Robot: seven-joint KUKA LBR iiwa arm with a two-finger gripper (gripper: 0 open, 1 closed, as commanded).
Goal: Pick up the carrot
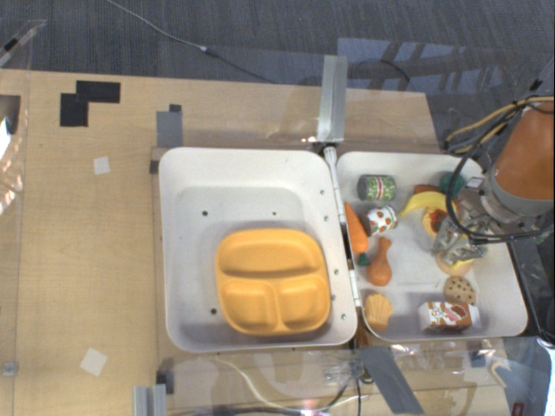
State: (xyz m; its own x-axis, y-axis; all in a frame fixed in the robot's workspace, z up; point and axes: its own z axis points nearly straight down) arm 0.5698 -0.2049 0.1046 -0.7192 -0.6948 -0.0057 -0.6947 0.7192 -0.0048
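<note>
The carrot (355, 230) is orange and long. It lies along the left wall of the right bin (512, 319), pointing toward the far side. My gripper (456, 248) hangs over the right half of that bin, well to the right of the carrot and apart from it. It sits just above a round cookie (460, 289) and beside a banana (422, 203). Nothing shows held in it.
Around the carrot lie a green can (376, 187), a small jar (381, 220), a drumstick (380, 263), a ridged biscuit (378, 307) and a brown-labelled container (448, 315). The left bin (186, 232) holds a yellow divided plate (273, 281).
</note>
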